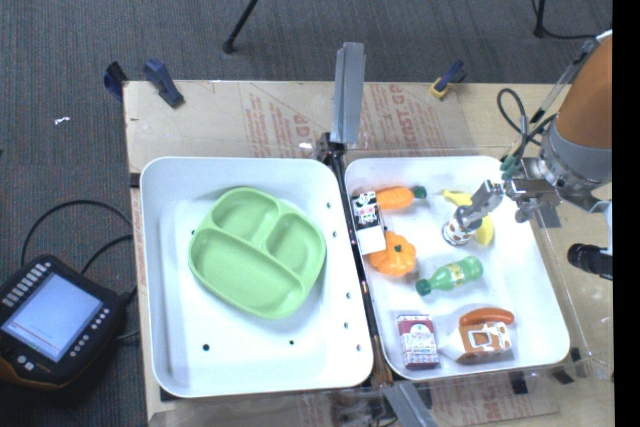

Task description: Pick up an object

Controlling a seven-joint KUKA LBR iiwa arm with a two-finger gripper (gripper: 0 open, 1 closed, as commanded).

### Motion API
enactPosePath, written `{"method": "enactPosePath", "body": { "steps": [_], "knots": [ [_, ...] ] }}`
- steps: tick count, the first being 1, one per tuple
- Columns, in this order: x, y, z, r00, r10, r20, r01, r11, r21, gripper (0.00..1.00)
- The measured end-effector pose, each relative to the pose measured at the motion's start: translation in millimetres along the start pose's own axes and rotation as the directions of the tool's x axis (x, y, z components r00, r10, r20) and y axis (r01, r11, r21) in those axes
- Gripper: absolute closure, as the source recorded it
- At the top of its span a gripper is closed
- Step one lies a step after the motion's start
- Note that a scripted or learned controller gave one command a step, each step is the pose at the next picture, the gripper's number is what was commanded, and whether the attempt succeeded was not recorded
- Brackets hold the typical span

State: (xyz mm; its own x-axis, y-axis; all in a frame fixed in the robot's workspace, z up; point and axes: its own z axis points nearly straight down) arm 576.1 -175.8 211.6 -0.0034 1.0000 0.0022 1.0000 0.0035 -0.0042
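- Nearest, at the front rim: orange-and-white packet [487, 333], well apart from the action, unlikely to be disturbed.
- Right bin [545, 260]: probably a slick floor, so easy sliding under an off-centre squeeze.
- Claw [465, 223]: low over that bin's far part; opening impossible to tell, nothing visibly held.
- Green bottle [450, 275]: near enough to be nudged.
- Yellow toy [485, 234]: just under the claw, small, rounded; likely to squirt out.

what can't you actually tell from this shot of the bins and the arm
- Gripper: from the camera view, too small and foreshortened to tell its finger state, or whether it touches the yellow object beneath.
- Yellow object: mostly covered by the gripper, so its identity is unclear.
- Arm: cut off by the right edge.
- Small red box and black-and-white carton: label print too small to read.
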Motion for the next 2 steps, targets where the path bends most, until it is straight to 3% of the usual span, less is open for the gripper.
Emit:
{"method": "enactPosePath", "body": {
  "steps": [1, 2],
  "knots": [
    [47, 3, 125, 1.000, 0.012, 0.000, -0.012, 1.000, 0.000, 0.00],
    [110, -63, 26, 0.993, 0.118, 0.001, -0.118, 0.993, 0.001, 0.00]
  ]
}}
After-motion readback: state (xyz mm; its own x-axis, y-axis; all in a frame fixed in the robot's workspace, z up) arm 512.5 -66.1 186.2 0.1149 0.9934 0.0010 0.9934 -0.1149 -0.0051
